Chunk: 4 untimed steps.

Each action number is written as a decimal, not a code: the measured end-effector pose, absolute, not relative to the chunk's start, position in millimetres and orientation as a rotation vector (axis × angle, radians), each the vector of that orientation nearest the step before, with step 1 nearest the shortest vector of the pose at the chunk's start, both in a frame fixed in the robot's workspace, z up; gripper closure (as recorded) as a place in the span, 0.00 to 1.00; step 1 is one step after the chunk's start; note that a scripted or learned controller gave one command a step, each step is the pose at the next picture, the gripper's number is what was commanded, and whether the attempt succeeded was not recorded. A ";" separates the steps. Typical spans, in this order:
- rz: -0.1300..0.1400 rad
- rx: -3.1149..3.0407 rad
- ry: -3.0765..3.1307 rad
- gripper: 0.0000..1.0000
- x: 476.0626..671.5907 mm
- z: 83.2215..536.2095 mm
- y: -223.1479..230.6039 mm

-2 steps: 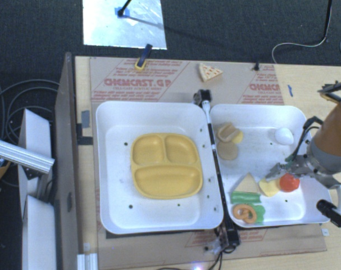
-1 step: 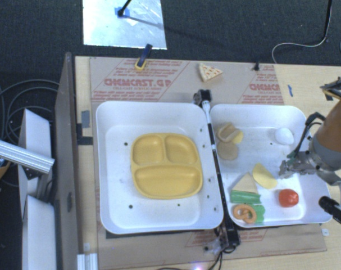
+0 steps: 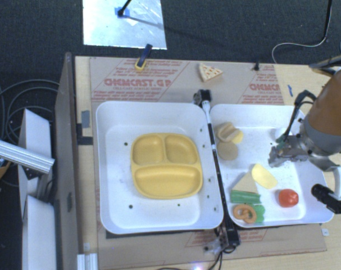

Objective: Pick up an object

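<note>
Nearest to my camera, along the front edge of the right bin [image 3: 305, 215], sit a pretzel [image 3: 244, 212] on a green piece [image 3: 246, 197], and a red tomato-like ball [image 3: 288, 197] a little to their right. Just behind them lies a pale yellow oval [image 3: 264, 176], touching a tan wedge [image 3: 246, 183] on its left.

From where I drive this, the relation that matters is between the hand [image 3: 283, 153] and that yellow oval. The hand hangs over the right bin's middle, and the oval lies just to its lower left in the view, close by. The oval's long axis runs on a diagonal, from upper left to lower right, so I judge a grasp across its short width would suit best. The tomato-like ball is near too, below the hand and slightly right. Two tan pieces [image 3: 228, 134] sit farther left, against the bin divider.

What I can't make out: the hand is a blurred grey mass against the white bin, and I cannot tell its state. I see nothing held in it. The arm [image 3: 330, 117] is cut off at the right, and its bulk covers the bin's back right corner.

The left bin [image 3: 111, 122] holds a yellow compartment plate [image 3: 166, 166], well apart from the hand. On the desk [image 3: 176, 80] behind the bins rests a pizza-slice toy [image 3: 210, 72].
</note>
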<state>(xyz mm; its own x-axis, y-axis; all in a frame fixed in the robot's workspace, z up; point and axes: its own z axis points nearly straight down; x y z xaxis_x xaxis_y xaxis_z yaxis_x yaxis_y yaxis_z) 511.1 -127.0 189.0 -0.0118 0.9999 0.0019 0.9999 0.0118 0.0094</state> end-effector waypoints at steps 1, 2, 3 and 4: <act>0.002 2.217 2.223 0.00 508.7 184.3 -131.8; 0.003 2.218 2.219 0.00 536.7 80.9 -143.4; 0.007 2.207 2.217 0.00 638.8 86.7 -206.0; 0.009 2.208 2.228 0.00 671.6 86.0 -156.1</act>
<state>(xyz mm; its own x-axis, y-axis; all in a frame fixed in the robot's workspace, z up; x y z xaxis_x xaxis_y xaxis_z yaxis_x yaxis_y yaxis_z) 671.6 -156.1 86.0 -0.0091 1.0000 0.0003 0.9999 0.0091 0.0076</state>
